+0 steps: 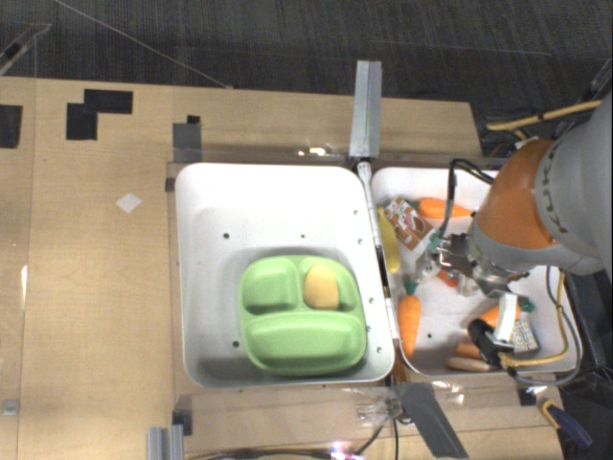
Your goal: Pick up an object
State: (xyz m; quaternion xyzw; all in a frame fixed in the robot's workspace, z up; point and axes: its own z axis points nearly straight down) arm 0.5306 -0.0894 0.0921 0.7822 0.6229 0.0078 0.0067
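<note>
1. Light wooden desk (96, 295): it carries both bins side by side, with dark flooring beyond its far edge.

2. Grey arm with orange band (536, 209): you have it reaching in from the right, low over the right bin and covering that bin's right half.

3. Left shallow white plastic bin (278, 199): it holds a green three-compartment plastic tray (302, 338), and a yellow egg-shaped toy (323, 286) sits in the tray's upper right compartment. You have open white floor around the tray.

4. Right shallow white plastic bin (421, 353): this one is crowded. An orange toy carrot (410, 322) lies just beside the bin's left wall, its long axis running near to far with the thick end farther up the view. A red and white printed packet (410, 220) lies near the far left corner, and a second orange piece (445, 208) lies beside it.

5. Hand (450, 264): it sits over the middle of the right bin. You cannot tell how its fingers stand, since cables and housing blur together there, and nothing visible shows it holding anything.

Judgement: the carrot lies left of and slightly nearer than the hand, close by. The wall beside it leaves you little room on that side.
</note>
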